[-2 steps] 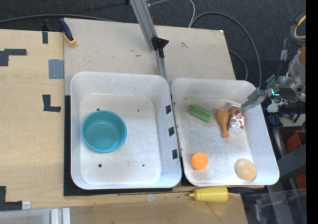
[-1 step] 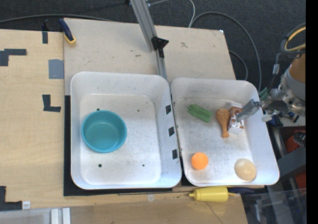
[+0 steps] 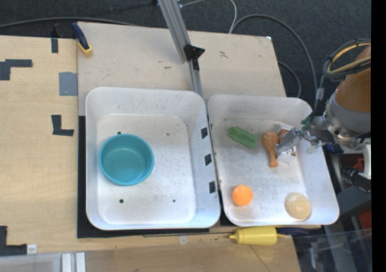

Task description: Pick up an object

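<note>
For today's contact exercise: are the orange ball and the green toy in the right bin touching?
Apart. The camera view shows bare white bin floor between the orange ball and the green toy.

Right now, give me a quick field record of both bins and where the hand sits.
left bin: teal bowl, toward its left side
right bin: green object, orange-brown object, orange ball, pale round object
hand: over the right bin's right half, next to the orange-brown object
grip: cannot tell from this view
outside bins: yellow object at the bench's front edge
</note>
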You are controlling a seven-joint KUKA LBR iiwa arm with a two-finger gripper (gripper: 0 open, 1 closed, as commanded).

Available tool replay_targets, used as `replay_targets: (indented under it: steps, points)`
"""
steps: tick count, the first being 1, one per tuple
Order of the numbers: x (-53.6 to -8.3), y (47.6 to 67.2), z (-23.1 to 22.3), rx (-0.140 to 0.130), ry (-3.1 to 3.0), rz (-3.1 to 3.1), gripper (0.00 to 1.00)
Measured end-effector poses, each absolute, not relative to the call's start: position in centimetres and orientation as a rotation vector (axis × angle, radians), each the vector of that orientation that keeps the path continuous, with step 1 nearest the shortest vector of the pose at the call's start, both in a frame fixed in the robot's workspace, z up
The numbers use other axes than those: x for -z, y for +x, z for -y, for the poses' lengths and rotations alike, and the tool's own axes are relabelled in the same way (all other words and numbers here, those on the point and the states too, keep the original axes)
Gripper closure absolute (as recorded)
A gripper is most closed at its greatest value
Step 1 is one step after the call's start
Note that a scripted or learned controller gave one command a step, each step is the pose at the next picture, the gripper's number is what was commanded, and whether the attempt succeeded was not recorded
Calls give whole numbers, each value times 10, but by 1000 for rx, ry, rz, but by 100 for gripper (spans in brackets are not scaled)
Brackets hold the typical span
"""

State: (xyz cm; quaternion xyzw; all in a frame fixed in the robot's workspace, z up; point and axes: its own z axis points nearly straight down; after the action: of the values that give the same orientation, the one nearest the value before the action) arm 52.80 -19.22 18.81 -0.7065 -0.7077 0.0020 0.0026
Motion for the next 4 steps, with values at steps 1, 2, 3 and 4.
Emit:
replay_targets:
  steps: [1,2,3,4]
  points:
    - [-143,526,196,-7,-2217,2218,0]
    - [-156,527,195,-3,-2217,2223,100]
    - [-211,535,202,2,-2223,2226,100]
    - [-209,535,202,-1,-2220,2222,100]
